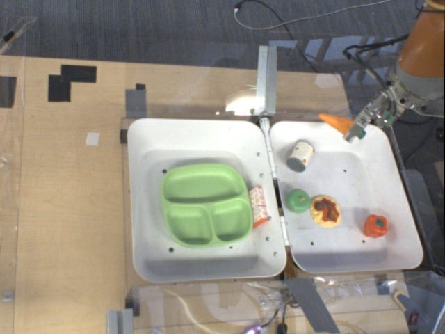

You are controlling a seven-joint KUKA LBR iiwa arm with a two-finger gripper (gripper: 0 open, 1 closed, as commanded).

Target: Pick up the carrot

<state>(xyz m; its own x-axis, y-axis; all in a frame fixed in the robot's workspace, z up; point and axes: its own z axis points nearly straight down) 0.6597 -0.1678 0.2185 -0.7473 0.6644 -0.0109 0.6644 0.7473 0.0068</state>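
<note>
Carrot (336, 123) just beside end effector (356, 132)

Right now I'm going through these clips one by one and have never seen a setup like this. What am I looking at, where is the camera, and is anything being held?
One fixed camera looks down at a slant on a bench with two shallow white bins. The left bin holds a green divided plate and, beside it, a small packet. The right bin holds a small can, a green item, a pizza-like toy and a red item. The carrot lies at that bin's far rim. The robot arm reaches in from the right; its gripper sits beside the carrot's end. I cannot tell whether it holds it.
</note>
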